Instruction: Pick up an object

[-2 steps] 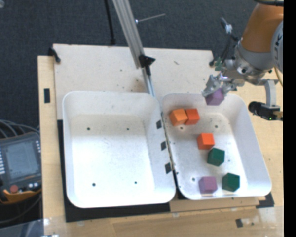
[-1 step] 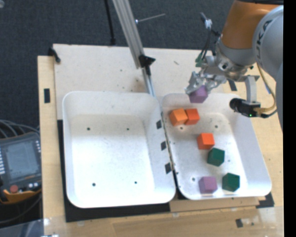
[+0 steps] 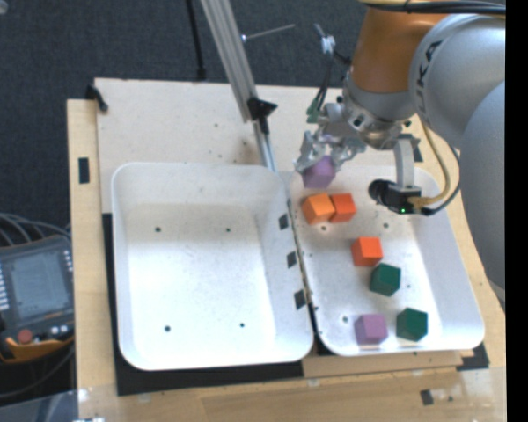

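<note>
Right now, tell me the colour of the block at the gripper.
Purple, a pale lilac block between the gripper's fingers, clearest in the camera view.

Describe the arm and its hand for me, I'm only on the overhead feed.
The arm is smooth grey with a glossy orange band above the wrist. Black cables loop across its top and down its side. The hand is small, bare grey metal, with thin wires at its base.

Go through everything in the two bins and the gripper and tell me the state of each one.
Gripper: shut on the raised purple block.
Raised purple block: held between the fingers, above the right bin.
Two orange blocks: touching, side by side on the bin floor.
Single orange block: resting alone.
Two green blocks: resting apart.
Low purple block: resting near the front rim.
</note>
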Motion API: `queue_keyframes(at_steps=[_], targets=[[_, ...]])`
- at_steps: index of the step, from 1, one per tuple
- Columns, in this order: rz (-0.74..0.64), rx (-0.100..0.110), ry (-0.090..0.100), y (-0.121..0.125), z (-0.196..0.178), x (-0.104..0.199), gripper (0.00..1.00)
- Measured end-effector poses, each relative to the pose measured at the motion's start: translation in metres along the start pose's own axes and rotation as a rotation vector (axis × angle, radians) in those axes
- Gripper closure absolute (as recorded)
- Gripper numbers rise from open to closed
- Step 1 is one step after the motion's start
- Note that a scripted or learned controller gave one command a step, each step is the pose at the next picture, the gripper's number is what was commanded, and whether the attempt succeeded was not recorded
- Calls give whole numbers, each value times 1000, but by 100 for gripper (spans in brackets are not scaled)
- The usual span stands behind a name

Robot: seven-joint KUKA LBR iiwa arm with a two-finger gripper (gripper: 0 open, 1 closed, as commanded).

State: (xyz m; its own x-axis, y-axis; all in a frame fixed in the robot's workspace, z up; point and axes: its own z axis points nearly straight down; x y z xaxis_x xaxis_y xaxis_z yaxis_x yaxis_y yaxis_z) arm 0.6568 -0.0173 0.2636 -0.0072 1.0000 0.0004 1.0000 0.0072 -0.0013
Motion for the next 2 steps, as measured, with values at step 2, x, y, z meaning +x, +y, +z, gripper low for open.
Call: queue_keyframes(at_steps=[2], targets=[[1, -2, 0, 6, 1, 91, 100]])
